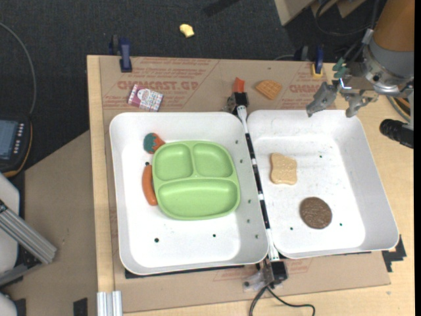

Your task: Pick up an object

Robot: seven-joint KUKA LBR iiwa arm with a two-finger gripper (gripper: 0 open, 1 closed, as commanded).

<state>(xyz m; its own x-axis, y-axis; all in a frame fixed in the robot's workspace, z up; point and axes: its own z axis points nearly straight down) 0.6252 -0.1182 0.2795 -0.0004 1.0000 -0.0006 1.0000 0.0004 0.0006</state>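
Dark carpet surrounds a cardboard-topped bench [197,78] bearing two white bins. Over the right bin's [368,176] far edge, near its far right corner, hangs the gripper [337,104], fingers spread wide with nothing between them. Well apart from it, toward the bin's middle, lies a pale toast slice [283,168]; a brown cookie [316,212] sits nearer the front edge. Inside the left bin [131,229] rests a green tray [195,179].
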